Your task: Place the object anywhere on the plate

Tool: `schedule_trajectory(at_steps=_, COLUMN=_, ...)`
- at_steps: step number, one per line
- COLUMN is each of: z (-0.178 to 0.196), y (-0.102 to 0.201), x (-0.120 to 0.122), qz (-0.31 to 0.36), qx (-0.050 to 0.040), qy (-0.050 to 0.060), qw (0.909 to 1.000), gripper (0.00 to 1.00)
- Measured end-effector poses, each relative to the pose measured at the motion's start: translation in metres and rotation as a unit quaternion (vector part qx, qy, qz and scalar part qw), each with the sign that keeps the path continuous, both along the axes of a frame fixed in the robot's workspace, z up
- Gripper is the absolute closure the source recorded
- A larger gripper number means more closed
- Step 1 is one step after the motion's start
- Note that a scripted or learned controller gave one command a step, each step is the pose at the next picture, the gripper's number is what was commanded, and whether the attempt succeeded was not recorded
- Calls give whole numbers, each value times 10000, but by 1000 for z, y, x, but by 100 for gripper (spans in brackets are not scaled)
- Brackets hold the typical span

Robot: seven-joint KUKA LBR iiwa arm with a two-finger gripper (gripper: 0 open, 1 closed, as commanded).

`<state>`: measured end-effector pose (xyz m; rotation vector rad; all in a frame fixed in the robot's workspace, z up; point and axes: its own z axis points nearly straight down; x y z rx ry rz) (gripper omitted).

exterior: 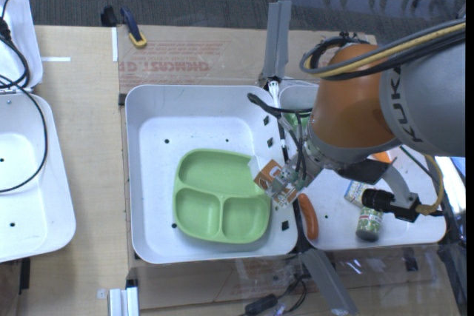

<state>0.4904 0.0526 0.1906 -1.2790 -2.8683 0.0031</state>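
A green three-compartment plate [221,196] lies in the left bin [148,159], towards its front right. My gripper [284,183] reaches down from the orange-banded wrist [352,111] at the plate's right rim, above the wall between the two bins. It is shut on a small orange-brown and white packet [269,177], which hangs just over the plate's right edge. The wrist hides the upper part of the fingers.
The right bin [415,233] holds an orange sausage-shaped item [309,219] by its left wall, a small green-labelled bottle [369,223], a white box [357,193] and a green object [298,118] at the back. Another white tray with a black cable [29,159] stands at the far left.
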Motion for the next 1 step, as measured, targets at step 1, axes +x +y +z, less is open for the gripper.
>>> schedule_trajectory(at_steps=1, z=0, y=0, x=0, qz=0, qx=0, qy=0, qw=10000, gripper=0)
